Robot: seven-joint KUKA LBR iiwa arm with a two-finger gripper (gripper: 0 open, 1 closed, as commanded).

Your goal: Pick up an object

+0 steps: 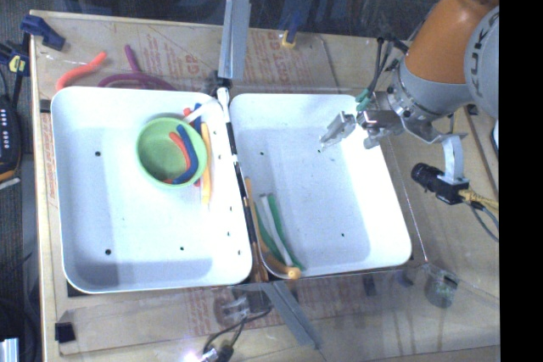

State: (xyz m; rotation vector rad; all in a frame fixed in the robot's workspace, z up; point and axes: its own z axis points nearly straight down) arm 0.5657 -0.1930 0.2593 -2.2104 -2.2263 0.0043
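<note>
Camera view, from above and at a slant, takes in the pale wooden worktop (356,64) first, with its two shallow white plastic bins side by side; the left bin (102,225) holds a round green plastic bowl (165,150) with red and orange curved pieces lying in and beside it; the right bin (339,208) holds a bundle of thin green and white rods with an orange tip (276,237), lying along its lower-left wall, close to the corner. My grey arm with the orange band (450,38) reaches in from the right, and my fingers (338,131) hang over the upper part of the right bin, above bare white floor; they look slightly parted with nothing between them, so I hold no object yet.

The nearest candidate, the rods, sits well apart from my fingers, down and to the left. As I judge it, the risks are these: descending here would close on nothing, since only bare floor lies below; going for the rods, I could strike the bin wall, as they hug it; thin rods may also slip or roll out of a shallow pinch.
</note>
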